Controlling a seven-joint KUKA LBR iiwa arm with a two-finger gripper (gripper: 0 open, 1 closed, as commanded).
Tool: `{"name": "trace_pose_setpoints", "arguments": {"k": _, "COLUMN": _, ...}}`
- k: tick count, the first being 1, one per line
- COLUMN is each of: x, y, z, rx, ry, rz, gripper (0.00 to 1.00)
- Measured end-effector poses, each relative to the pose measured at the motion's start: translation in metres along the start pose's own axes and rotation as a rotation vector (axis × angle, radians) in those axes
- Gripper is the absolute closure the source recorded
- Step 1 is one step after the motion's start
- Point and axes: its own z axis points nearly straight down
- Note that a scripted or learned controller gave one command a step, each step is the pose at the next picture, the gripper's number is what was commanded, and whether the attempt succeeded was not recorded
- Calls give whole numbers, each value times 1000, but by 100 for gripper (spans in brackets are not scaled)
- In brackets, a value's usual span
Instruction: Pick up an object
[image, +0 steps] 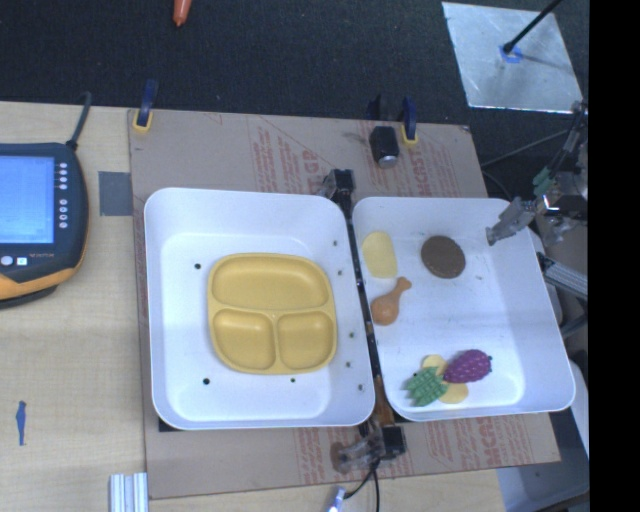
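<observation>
Gripper (508, 222) at right bin's (520, 330) far edge, finger state impossible to tell. Approach step, nothing held. Next: reach down over brown disc (442, 256).

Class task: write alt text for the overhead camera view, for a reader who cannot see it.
Two white bins sit side by side: the left bin holds a yellow divided tray; the right bin holds a brown disc, toy drumstick, pale yellow piece and toy fruit. The gripper hovers at its upper right edge.
</observation>
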Motion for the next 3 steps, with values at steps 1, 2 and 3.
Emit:
{"name": "trace_pose_setpoints", "arguments": {"k": 1, "x": -11, "y": 74, "z": 171, "rx": -4, "ry": -1, "rz": -1, "gripper": 0}}
{"name": "trace_pose_setpoints", "arguments": {"k": 2, "x": 51, "y": 41, "z": 171, "rx": -3, "ry": 0, "rz": -2, "gripper": 0}}
{"name": "trace_pose_setpoints", "arguments": {"k": 3, "x": 22, "y": 73, "z": 124, "rx": -2, "ry": 1, "rz": -1, "gripper": 0}}
